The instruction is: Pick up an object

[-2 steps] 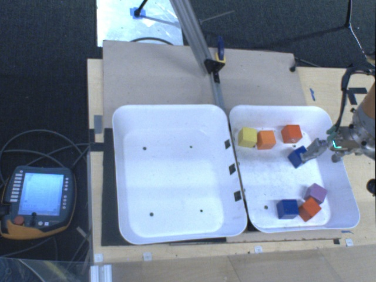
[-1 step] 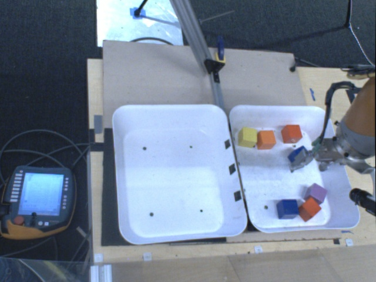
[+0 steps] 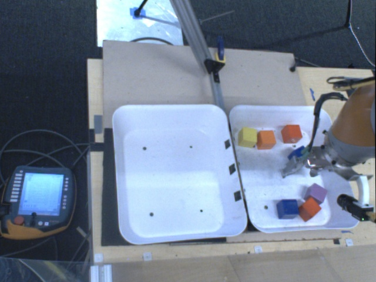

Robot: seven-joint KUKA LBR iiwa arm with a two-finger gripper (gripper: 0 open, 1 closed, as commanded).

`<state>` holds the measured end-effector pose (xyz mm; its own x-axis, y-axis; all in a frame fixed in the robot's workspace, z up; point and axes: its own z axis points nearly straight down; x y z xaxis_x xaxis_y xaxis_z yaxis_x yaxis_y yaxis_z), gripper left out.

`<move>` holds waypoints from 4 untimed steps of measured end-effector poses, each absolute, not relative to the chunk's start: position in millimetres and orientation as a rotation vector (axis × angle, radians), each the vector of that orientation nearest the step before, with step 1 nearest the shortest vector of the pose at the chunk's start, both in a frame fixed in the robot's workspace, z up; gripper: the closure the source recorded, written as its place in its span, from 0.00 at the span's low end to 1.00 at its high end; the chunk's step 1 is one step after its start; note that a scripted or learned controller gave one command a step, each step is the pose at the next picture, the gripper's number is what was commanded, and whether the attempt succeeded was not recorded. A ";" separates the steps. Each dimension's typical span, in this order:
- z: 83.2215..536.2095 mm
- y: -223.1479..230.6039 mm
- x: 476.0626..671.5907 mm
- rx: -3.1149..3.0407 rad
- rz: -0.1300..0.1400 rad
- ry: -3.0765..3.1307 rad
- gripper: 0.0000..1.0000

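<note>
So the fingers [image 3: 292,168] are down inside the right bin [image 3: 258,216], pointing left, roughly in the middle of it. They look a little spread, but it's too small and blurry to call, so we honestly can't tell how far apart they are, and we can't make out any block between them. There's a small blue piece [image 3: 296,153] right at the fingers' upper side, touching or nearly touching them; we can't say which.

Working outward from there: just above the fingers, along the far side of that bin, we've got a row of three blocks, a yellow block [image 3: 247,137] on the left, an orange block [image 3: 266,139] right against it, and a red-orange block [image 3: 291,133] a bit apart to the right. Below the fingers, near the front right corner, there's a second cluster: a blue block [image 3: 287,208], an orange-red block [image 3: 309,209] just beside it, and a purple block [image 3: 316,192] sitting against the top of that one.

The arm [image 3: 355,128] comes in from the right, orange band showing above the grey wrist.

The left bin [image 3: 126,157] sits right alongside, the two touching along their shared edge. Both rest on the desk [image 3: 176,69], and a teach pendant [image 3: 38,201] lies on the floor off to the left.
</note>
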<state>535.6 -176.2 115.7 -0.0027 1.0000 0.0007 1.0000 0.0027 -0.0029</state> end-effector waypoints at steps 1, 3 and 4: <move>89.2 -176.2 536.0 -2.218 0.001 -2.224 0.00; 157.0 -166.4 540.8 -2.219 -0.006 -2.232 1.00; 221.2 -165.1 546.6 -2.221 -0.007 -2.234 1.00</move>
